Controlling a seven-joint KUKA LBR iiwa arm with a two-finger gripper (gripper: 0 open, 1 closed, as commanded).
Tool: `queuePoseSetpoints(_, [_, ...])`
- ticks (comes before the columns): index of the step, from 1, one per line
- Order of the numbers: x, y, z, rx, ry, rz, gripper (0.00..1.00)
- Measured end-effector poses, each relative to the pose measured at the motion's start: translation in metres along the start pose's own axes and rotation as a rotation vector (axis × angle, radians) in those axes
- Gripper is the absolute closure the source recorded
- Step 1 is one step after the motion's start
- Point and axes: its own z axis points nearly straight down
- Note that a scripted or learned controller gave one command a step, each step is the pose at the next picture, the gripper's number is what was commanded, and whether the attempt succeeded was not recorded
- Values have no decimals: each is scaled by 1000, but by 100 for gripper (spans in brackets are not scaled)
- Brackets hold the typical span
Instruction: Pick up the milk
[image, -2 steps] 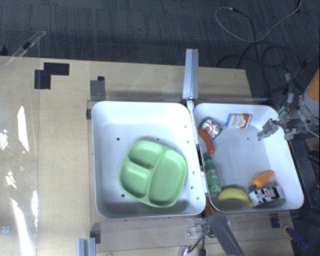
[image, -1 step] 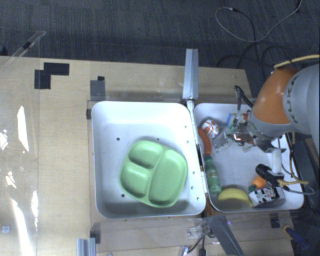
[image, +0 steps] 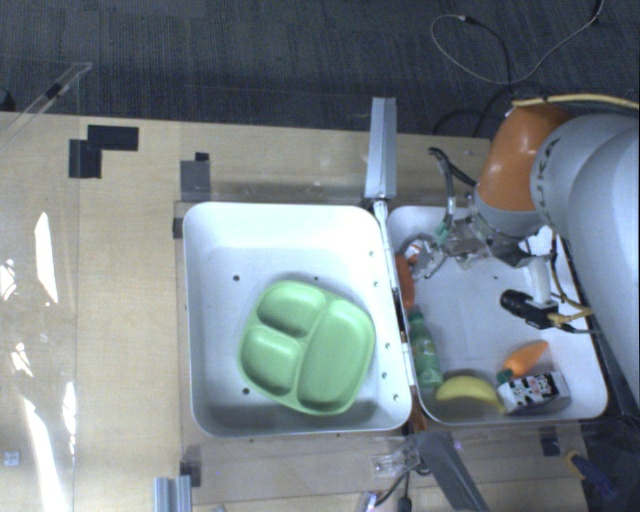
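Note:
The milk (image: 533, 390) is a small white carton with black patches. It lies on its side in the front right corner of the right bin (image: 470, 310). My gripper (image: 424, 254) hangs over the back left part of that bin, well away from the milk. It is open and nothing sits between its fingers. Just below and left of it, an orange-red item (image: 403, 281) lies along the bin's left wall.
An orange carrot (image: 527, 355) lies just behind the milk and a yellow banana (image: 468, 390) lies to its left. A green bottle (image: 425, 350) rests along the right bin's left wall. The left bin (image: 215, 250) holds a green divided plate (image: 307, 346).

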Motion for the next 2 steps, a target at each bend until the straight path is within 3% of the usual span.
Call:
queuePoseSetpoints(1, [-74, 4, 5, 25, 24, 2, 0])
queuePoseSetpoints(2, [-29, 5, 4, 23, -5, 183, 0])
